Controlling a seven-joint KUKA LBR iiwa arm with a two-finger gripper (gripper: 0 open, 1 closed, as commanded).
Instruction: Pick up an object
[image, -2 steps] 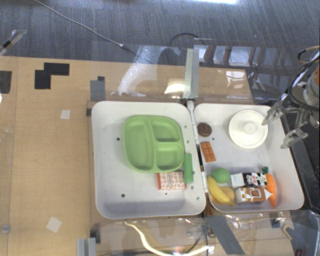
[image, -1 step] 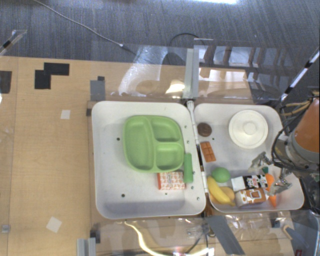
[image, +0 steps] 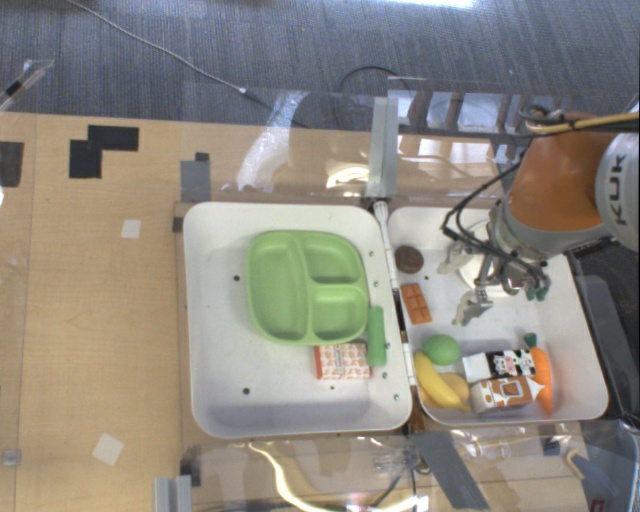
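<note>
Taking the right bin as our landmark, we start at its near edge, where a small carton with brown and white print lies on its side, and a second carton with a black and white cow pattern lies just behind it, the two touching. A carrot rests against their right ends, its green top pointing away from us. To the left of the cartons we see a banana along the near left corner, with a lime just behind it and touching it. Farther back along the bin's left wall lies an orange wafer, and beyond that a round brown cookie, apart from the wafer. Above the bin's middle we see the gripper hanging over bare white floor, well apart from the cartons and the lime; its fingers stand parted with nothing between them. The arm with its orange band rises behind, over the bin's far right corner. Left of this bin, the left bin holds a green divided plate, with a red patterned box at the plate's near edge and a green stick beside it, close to the wall shared with the right bin.
</note>
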